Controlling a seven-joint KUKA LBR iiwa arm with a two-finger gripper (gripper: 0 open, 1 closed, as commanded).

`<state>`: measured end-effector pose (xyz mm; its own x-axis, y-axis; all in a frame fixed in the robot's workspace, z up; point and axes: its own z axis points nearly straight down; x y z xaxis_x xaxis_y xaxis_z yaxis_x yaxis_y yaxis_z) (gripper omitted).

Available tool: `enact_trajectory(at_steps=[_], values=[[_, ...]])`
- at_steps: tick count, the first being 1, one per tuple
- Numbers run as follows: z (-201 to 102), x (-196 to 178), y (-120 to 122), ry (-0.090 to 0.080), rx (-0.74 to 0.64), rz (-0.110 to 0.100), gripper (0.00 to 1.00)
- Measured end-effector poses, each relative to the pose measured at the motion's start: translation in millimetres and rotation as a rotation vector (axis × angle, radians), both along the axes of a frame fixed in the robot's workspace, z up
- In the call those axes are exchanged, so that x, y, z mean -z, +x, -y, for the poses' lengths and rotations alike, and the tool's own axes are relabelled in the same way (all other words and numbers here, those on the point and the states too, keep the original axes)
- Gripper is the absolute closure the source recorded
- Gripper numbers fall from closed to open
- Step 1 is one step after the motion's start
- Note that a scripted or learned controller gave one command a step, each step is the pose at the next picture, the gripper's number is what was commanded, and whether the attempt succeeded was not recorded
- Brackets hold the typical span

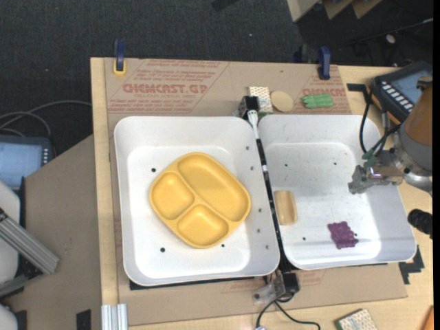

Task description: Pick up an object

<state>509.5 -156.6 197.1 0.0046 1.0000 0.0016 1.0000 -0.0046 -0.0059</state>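
Tool (362, 181) hung at right bin's (313, 260) right wall; finger state could not be told. Nearest target: small purple lumpy object (342, 234). Centre above, descend straight.

A yellow three-compartment plastic plate (199, 199) lies in the left shallow white bin (130, 184). In the right shallow white bin (385, 243), a tan oblong block (285, 207) rests against the left wall and a small purple lumpy piece (342, 234) sits near the front. The grey arm's gripper (362, 179) hangs over this bin's right side, above bare floor.
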Motion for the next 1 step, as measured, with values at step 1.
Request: enact_trajectory(at_steps=[1], values=[[11.9, -35.6, 20.3, -0.004, -0.006, 0.010, 1.00]])
